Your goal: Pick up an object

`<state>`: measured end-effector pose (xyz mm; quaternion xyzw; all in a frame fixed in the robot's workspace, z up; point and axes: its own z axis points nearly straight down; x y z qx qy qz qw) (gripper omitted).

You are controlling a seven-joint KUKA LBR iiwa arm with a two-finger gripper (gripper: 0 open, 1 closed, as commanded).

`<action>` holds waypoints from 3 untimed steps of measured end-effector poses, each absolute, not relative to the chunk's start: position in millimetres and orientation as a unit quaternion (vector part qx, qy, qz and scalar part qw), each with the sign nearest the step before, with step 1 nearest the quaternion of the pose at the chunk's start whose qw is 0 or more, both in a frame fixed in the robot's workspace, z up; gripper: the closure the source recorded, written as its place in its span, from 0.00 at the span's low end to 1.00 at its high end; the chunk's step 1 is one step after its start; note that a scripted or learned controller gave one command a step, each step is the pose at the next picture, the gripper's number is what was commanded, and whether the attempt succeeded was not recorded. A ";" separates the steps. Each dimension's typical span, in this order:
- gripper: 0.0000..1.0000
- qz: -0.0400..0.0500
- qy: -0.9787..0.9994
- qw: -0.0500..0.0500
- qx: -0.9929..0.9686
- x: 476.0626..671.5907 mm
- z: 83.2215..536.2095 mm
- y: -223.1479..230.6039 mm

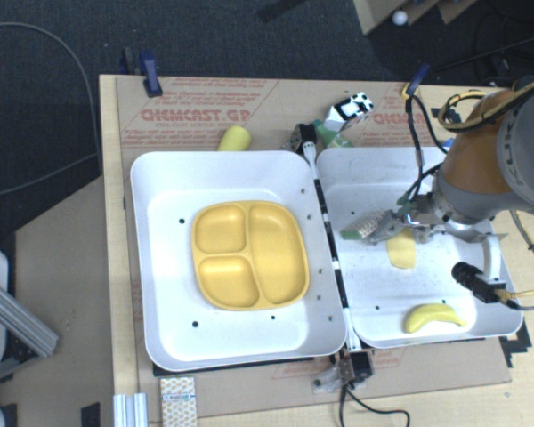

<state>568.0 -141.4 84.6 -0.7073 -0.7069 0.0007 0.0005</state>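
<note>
Right, the board (196, 105) under the bins reads "CHEMCAST GP" in red. The gripper (400, 225) is low in the right bin (374, 172), just above a yellow block (402, 253); can't tell its grip state. A banana (434, 318) lies near the front rim. A yellow divided plate (249, 254) sits in the left bin (160, 185).
</note>
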 end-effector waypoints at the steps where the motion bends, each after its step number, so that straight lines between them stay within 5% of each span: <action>1: 1.00 0.000 -0.707 0.000 -0.707 568.5 94.5 -141.0; 2: 0.00 0.000 -0.707 0.000 -0.707 568.4 94.4 -140.9; 3: 0.00 0.000 -0.707 0.001 -0.707 548.3 84.1 -112.9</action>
